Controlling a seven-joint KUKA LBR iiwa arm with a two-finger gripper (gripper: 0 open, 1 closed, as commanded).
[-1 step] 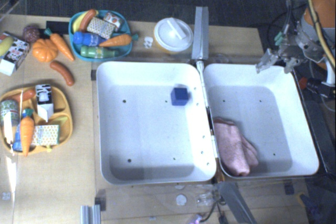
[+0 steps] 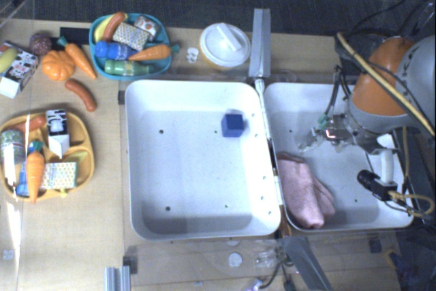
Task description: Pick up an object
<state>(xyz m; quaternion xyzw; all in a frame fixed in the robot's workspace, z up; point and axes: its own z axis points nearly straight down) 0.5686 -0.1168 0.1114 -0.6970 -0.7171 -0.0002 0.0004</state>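
Pink cloth (image 2: 303,191) unlifted in right bin (image 2: 300,99), blue block (image 2: 233,124) in left; gripper (image 2: 330,133) above, grip impossible to tell.

A small blue cube (image 2: 233,124) is sitting in the left white bin (image 2: 157,215), toward its far right part. A pink folded cloth (image 2: 303,191) is lying in the right white bin (image 2: 354,218), against its left wall, with the pincer (image 2: 327,134) hanging above that bin.
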